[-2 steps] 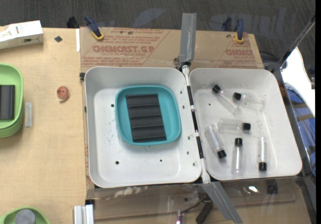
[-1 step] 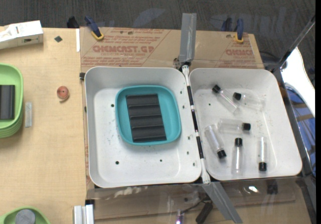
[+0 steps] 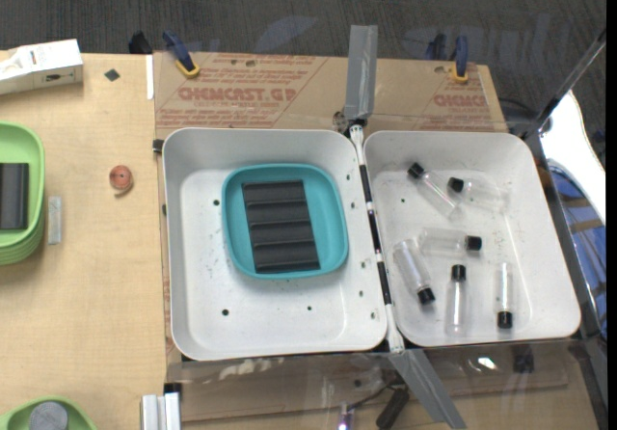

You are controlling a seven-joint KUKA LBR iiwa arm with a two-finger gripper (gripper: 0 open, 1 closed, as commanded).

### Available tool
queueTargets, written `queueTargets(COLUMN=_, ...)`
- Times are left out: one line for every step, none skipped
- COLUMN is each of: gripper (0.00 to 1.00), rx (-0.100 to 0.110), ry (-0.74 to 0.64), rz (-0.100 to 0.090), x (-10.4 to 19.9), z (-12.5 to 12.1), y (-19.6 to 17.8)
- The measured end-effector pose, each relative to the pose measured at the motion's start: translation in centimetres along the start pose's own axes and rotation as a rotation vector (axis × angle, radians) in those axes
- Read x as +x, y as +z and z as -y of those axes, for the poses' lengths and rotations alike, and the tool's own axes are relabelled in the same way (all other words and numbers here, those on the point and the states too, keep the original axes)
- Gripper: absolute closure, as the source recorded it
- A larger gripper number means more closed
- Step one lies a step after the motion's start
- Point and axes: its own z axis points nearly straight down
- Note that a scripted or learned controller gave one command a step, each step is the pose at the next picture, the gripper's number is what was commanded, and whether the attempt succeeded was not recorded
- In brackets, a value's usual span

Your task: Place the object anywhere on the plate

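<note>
Vials (image 3: 453,255): six or so clear tubes with black caps, scattered loose in the right bin (image 3: 540,317). None on the teal plate (image 3: 333,226), which sits in the left bin (image 3: 193,303) with a dark ribbed insert (image 3: 280,224) on it. Task not started as far as this shows.

Pincer state: can't tell, nothing here to judge opening or load from.

Risks, my read:
- Vials are transparent, so edges are likely weak for detection. Caps are the only solid cue, and a grasp centred on a cap is off-balance.
- Round glass-like bodies will probably roll or squirt out on a slightly off-axis close.
- Two near bin centre lie close together, as do the upright-looking ones by the near wall (image 3: 482,334); double-pick or knock likely.
- Divider ridge (image 3: 371,226) between bins: low carry could clip it.
- Ribbed insert may let a dropped vial roll; release low, along a groove.
</note>
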Motion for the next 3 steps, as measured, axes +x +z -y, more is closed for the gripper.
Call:
queueTargets(gripper=0.00, rx=0.001, ry=0.076, rz=0.000, x=0.03, z=0.01, y=0.03)
queueTargets(gripper=0.00, rx=0.001, ry=0.155, rz=0.000, x=0.04, z=0.02, y=0.03)
queueTargets(gripper=0.00, rx=0.000, ry=0.268, rz=-0.001, x=0.02, z=0.03, y=0.57)
